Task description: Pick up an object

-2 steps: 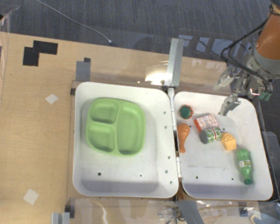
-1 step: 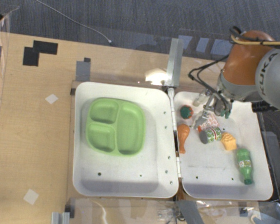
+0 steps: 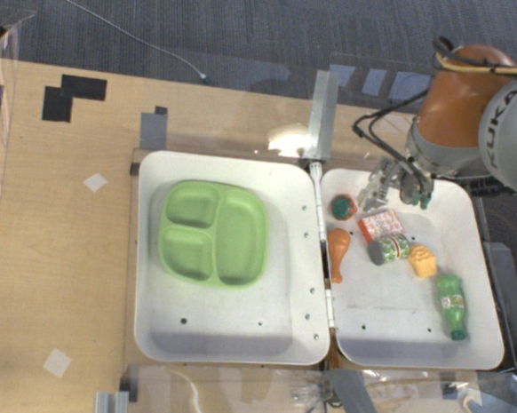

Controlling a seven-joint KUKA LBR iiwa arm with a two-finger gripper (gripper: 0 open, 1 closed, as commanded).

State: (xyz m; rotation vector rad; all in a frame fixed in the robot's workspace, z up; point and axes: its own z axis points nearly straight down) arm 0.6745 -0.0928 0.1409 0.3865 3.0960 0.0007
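Hovering with gripper [image 3: 377,191] over far end of right bin [image 3: 475,289], apparently before any grab. Open or closed: cannot tell. Next, lowering onto red packet [image 3: 382,224] just beneath.

The arm [image 3: 480,103] runs off the picture's right edge, so most of it is cut off. The hand [image 3: 394,187] at the right bin's [image 3: 461,351] back edge is too small and blurry to read its fingers. The red-white packet's [image 3: 381,225] print is unreadable too.
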